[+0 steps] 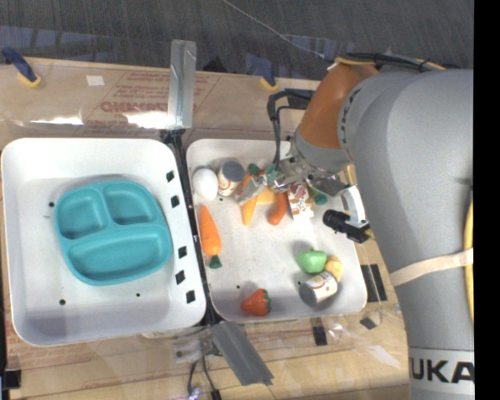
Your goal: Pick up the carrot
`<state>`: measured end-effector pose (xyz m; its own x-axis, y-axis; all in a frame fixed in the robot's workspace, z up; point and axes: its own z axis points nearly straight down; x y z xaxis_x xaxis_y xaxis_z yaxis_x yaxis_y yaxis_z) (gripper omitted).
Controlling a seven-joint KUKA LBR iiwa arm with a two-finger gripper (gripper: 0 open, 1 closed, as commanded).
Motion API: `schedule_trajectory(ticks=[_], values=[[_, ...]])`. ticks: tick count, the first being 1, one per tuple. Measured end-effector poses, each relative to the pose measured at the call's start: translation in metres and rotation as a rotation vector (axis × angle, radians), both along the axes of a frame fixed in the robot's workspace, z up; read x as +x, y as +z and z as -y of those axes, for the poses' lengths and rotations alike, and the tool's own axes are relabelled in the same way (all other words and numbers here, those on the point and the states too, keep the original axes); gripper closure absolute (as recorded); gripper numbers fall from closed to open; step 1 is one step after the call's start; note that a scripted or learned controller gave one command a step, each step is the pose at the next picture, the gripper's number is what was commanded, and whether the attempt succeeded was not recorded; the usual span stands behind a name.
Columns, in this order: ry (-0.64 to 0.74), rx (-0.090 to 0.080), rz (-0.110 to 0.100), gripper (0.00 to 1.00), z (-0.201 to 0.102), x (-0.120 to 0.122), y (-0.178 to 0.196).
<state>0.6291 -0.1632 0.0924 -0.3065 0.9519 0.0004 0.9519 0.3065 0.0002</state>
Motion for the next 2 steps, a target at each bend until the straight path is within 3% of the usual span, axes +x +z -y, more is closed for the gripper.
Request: schedule_trajectory(ticks=[1, 2], values=[[0.010, 0.000, -0.003, 1.00, -0.003, 0.001, 0.010], [-0.139, -0.001, 0.010, 1.00, -0.038, -0.041, 0.145]])
